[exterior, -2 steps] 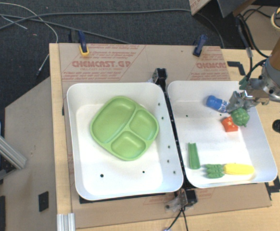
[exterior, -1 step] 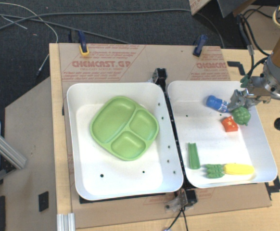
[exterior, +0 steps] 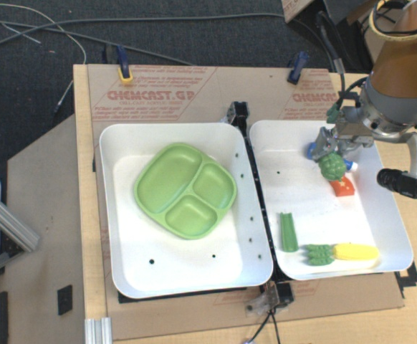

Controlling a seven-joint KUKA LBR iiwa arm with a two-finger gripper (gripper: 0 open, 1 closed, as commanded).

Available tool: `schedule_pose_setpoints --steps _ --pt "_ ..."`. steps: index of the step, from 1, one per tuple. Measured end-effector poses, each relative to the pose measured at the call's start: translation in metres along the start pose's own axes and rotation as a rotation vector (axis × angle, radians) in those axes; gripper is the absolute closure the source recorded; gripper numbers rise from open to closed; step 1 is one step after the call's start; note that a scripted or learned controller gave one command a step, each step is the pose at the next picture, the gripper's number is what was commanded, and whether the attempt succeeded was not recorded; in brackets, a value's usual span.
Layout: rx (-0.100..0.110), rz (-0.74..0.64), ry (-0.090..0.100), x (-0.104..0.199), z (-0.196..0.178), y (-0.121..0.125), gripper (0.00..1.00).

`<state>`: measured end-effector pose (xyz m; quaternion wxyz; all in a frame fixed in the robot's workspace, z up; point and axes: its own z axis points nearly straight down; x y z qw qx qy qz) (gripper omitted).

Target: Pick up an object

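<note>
In the right bin [exterior: 387, 213], toward its far side, you see the tool [exterior: 332, 151] directly over a green broccoli toy [exterior: 332, 167], though you cannot tell its opening or any grip.

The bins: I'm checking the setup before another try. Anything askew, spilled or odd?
Nothing is spilled or damaged. The green divided plate lies flat but turned at an angle in the left bin. The toy pieces in the right bin lie loose.

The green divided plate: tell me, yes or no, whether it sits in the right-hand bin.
No. The green divided plate lies in the left bin, while the right bin holds the small toy pieces.
</note>
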<state>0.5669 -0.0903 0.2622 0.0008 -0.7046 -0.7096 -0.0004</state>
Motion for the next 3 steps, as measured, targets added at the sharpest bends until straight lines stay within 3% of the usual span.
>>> schedule_pose_setpoints --steps 3 --pt "0.001 0.001 0.0 0.159 0.019 0.041 1.0"
